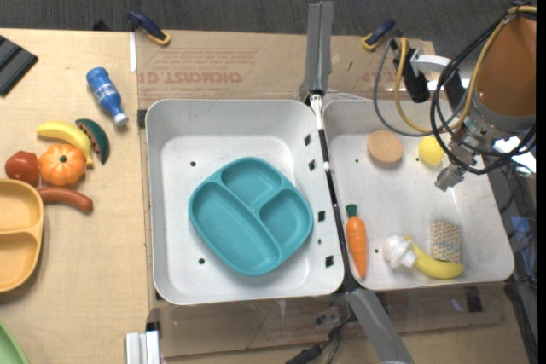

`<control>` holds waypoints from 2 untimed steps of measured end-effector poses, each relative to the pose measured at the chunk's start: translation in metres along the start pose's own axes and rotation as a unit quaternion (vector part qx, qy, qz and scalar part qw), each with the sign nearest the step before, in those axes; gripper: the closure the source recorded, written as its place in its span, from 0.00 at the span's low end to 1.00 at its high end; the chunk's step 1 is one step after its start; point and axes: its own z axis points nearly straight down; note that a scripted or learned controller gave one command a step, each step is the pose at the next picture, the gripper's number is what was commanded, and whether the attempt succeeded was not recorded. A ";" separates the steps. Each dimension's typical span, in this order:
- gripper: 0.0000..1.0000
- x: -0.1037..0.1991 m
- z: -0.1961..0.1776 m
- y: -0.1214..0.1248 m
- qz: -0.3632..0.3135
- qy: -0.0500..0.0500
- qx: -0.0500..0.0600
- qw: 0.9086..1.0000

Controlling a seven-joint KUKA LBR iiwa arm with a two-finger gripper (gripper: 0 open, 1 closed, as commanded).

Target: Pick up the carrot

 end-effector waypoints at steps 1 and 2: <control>1.00 -0.003 -0.090 0.058 0.043 0.001 0.001 0.999; 1.00 -0.032 0.021 0.033 -0.097 0.001 0.000 0.995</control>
